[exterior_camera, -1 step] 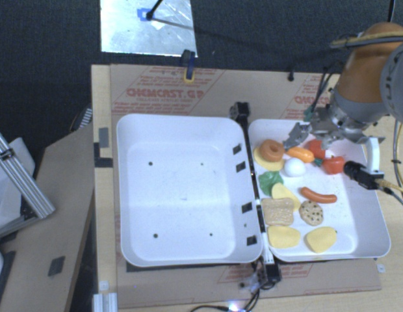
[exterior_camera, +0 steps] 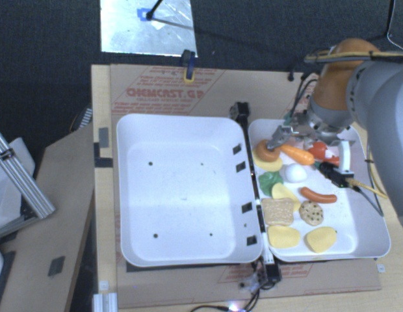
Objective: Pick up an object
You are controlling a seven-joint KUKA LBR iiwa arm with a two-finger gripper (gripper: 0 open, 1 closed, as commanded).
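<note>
The right bin holds several toy foods. Among them are a brown doughnut, an orange carrot, a white egg, a green piece and a red sausage. Nearer the front lie a square cracker, a speckled cookie and two yellow pieces. My gripper is low over the bin's back left part, just above the doughnut and the carrot's left end. A small red piece shows under the wrist.
The left bin sits beside the right one, with black clips along the shared wall. A shiny metal sheet lies beyond the bench. My grey arm covers the bin's back right corner.
</note>
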